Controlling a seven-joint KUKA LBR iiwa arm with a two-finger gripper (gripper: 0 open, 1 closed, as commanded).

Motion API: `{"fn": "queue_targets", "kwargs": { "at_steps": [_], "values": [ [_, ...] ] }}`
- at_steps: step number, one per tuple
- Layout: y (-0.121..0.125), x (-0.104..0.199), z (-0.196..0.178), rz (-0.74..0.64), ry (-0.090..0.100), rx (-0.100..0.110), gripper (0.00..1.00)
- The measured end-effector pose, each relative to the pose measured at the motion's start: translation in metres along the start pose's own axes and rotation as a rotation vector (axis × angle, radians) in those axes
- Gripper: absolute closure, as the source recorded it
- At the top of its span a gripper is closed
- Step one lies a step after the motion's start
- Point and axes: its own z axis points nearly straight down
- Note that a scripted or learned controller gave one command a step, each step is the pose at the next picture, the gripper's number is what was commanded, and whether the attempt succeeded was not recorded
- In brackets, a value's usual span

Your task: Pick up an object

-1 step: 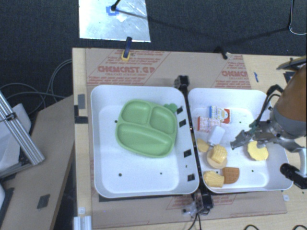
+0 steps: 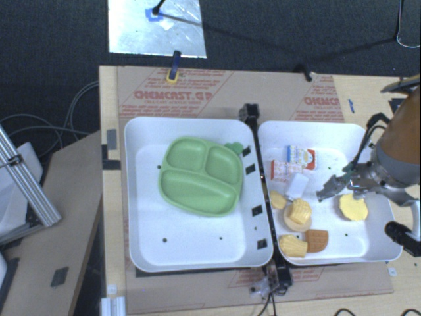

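Note:
The right white bin holds several small items. A white packet with red and blue print lies at its back, with a red-and-white packet and a pale block beside it. Yellow ridged pieces and a brown piece sit near the front left. A yellow round piece lies to the right. My gripper hangs low over the bin's middle, between the pale block and the yellow round piece, pointing left. I see nothing held in it.
The left white bin carries a green divided plate. A black divider with clips runs between the two bins. The grey-and-orange arm covers the right bin's far right side.

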Motion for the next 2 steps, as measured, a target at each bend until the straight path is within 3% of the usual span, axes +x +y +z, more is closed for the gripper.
{"fn": "queue_targets", "kwargs": {
  "at_steps": [2],
  "values": [
    [0.0,-0.007,0.112,0.002,0.002,0.004,0.0]
  ]
}}
